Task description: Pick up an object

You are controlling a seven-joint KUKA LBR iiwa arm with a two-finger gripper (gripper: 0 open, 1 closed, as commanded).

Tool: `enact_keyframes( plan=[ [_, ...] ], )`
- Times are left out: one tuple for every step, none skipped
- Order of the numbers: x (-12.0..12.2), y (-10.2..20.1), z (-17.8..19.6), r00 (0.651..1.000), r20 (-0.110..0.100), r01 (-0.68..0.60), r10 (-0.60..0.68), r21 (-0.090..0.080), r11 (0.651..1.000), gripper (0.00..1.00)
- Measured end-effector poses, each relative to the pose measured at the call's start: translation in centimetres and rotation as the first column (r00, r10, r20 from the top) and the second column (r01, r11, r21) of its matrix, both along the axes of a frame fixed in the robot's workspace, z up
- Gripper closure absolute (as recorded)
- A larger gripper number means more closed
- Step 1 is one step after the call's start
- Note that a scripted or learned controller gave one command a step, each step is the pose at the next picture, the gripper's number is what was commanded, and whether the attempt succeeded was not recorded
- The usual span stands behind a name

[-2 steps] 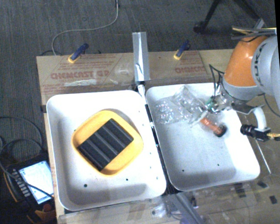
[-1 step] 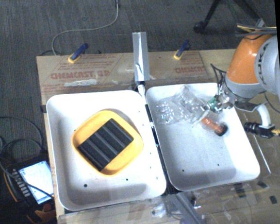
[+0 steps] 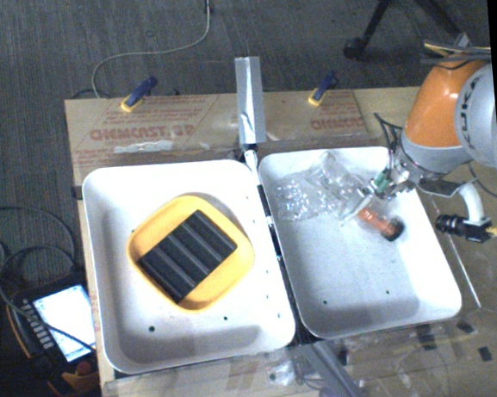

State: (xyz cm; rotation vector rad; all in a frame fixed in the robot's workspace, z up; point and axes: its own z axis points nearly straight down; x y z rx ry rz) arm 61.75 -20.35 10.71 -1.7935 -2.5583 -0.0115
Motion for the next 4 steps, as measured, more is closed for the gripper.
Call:
enact_keyframes(
  plan=[
    [0.3,0.1,-0.1,0.999,-0.004,-0.035,0.035,-0.004,0.999,0.0],
    [-0.3,4.0,9.3,0.987,0.013,-0.159,0.159,-0.02,0.987,0.0],
    [1.0,2.4,0.9,0.978,0.028,-0.205,0.206,-0.024,0.978,0.0],
    [-0.3,1.3,1.0,0.981,0.02,-0.192,0.192,-0.02,0.981,0.0]
  ],
)
